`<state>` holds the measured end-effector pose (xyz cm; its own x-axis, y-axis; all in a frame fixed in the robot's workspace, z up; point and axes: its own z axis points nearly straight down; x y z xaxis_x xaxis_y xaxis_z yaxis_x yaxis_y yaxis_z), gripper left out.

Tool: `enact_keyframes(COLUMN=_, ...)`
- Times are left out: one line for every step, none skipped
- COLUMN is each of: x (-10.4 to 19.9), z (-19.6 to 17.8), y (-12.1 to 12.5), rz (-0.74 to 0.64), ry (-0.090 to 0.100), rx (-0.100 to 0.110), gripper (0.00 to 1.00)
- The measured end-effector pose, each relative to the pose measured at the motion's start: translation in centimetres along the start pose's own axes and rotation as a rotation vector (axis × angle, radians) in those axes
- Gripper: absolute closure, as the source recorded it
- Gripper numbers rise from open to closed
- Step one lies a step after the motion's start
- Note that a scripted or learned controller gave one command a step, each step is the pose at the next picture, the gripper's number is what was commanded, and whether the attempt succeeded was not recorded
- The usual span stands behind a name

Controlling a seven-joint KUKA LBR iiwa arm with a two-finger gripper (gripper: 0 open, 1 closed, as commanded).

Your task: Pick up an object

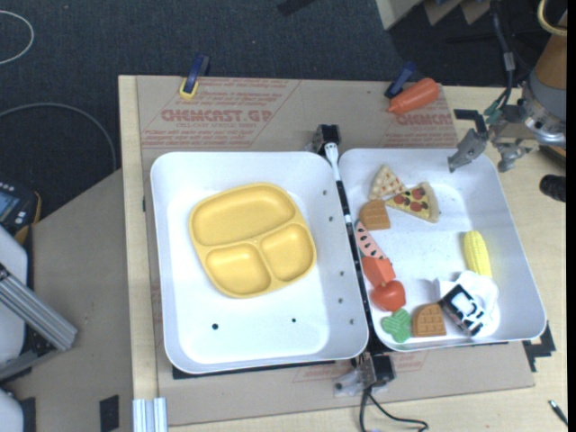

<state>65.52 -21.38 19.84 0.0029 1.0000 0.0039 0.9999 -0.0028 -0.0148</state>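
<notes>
Gripper [487, 153] above your right bin's [517, 241] far edge, fingers spread, nothing between them, pizza slice [416, 200] lying near.

The floor [135, 25] is dark blue-grey carpet. A thin cable [18, 36] loops across it at the left. The bench top [270, 106] is light brown board with red letters.

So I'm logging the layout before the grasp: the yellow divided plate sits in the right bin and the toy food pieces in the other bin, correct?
Not quite. The camera view shows the yellow divided plate in the left bin, not the right. The toy food pieces, such as the corn cob and pizza slice, lie in the other, right bin.
</notes>
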Motion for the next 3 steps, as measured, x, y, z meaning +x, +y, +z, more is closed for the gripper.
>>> enact_keyframes(x=0.0, z=-0.9, y=0.3, rz=-0.003, ry=-0.004, rx=-0.014, gripper=0.00)
enact_keyframes(x=-0.7, z=4.8, y=-0.4, rz=-0.002, ry=-0.002, rx=-0.007, gripper=0.00)
enact_keyframes(x=-0.5, z=9.1, y=0.0, rz=-0.005, ry=-0.001, rx=-0.010, gripper=0.00)
